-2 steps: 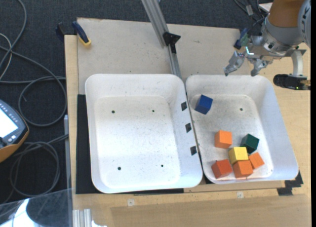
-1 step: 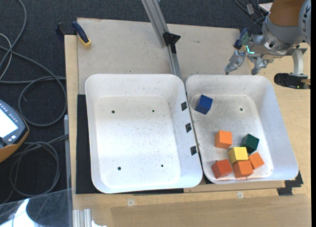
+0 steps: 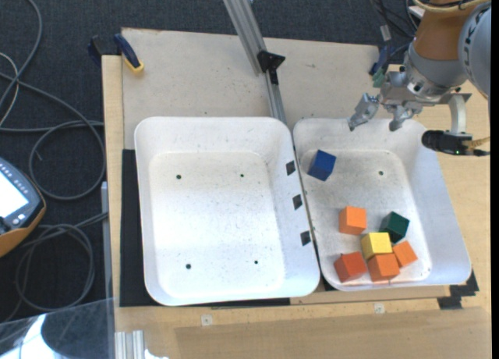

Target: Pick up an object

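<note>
The blue cube point(image 3: 321, 165) lies in the right bin point(image 3: 444, 217), just below and left of my end effector point(image 3: 380, 118). My fingers are spread wide, holding nothing, above the bin's far rim.

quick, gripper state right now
Gripper: open, nothing between its fingers, above the far rim of the right bin.
</note>
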`<state>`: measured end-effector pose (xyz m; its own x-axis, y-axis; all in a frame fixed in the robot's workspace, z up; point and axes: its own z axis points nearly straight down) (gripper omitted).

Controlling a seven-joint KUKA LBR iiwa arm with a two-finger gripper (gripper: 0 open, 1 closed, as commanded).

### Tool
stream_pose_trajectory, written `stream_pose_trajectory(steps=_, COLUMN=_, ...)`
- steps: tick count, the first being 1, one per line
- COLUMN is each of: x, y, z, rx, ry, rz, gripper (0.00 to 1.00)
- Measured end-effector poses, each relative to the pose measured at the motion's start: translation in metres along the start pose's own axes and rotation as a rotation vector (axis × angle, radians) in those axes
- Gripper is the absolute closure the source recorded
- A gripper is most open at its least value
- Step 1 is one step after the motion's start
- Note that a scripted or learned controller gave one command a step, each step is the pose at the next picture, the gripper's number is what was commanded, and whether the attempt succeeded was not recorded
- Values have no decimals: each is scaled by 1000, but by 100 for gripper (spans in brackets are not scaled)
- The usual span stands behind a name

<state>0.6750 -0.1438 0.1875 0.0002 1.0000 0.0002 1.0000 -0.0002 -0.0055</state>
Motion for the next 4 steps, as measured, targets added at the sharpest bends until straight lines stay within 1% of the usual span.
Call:
stream_pose_trajectory(steps=2, x=0, y=1, z=91, rx=1, ry=1, rz=-1, gripper=0)
stream_pose_trajectory(steps=3, x=0, y=3, z=75, rx=-8, ry=-1, rz=-3, gripper=100)
stream_pose_trajectory(steps=4, x=2, y=-4, z=25, rx=-12, ry=-1, rz=0, gripper=100)
